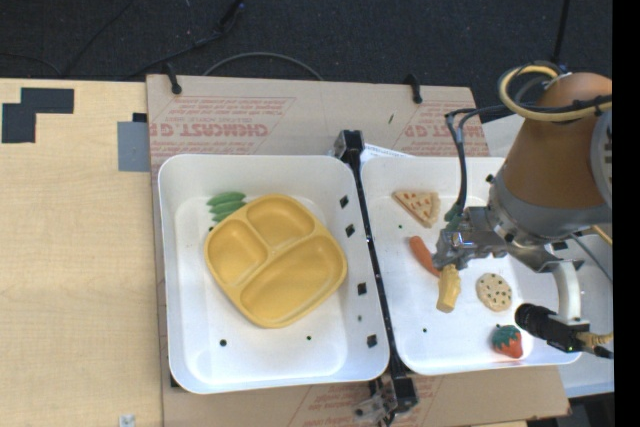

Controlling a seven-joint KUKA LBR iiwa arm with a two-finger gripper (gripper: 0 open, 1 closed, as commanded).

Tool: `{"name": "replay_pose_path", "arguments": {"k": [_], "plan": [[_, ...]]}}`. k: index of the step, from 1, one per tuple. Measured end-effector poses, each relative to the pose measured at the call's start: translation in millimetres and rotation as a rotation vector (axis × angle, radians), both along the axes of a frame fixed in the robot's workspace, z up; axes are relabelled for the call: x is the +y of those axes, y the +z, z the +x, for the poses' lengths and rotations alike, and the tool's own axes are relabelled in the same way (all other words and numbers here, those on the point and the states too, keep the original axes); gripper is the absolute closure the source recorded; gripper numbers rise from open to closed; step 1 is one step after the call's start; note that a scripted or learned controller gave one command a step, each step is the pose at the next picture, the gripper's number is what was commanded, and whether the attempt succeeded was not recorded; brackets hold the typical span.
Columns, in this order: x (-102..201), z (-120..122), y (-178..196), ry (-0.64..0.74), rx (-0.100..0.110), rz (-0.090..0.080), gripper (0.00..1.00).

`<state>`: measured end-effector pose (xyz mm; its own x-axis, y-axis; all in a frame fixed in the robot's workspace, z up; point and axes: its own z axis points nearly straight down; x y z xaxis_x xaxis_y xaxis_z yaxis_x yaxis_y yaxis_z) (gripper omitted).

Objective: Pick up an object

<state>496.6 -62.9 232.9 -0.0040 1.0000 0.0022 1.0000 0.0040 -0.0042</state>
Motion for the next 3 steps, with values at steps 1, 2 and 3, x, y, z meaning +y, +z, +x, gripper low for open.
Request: {"name": "replay_pose_path", "arguments": {"k": [1,2,3], "plan": [[51,5,-13,0.0,0.002,0.0,1.0],[105,13,-1,0.001,-0.001,-0.001,1.0],[160,27,3,0.002,-0.002,-0.001,1.0]]}}
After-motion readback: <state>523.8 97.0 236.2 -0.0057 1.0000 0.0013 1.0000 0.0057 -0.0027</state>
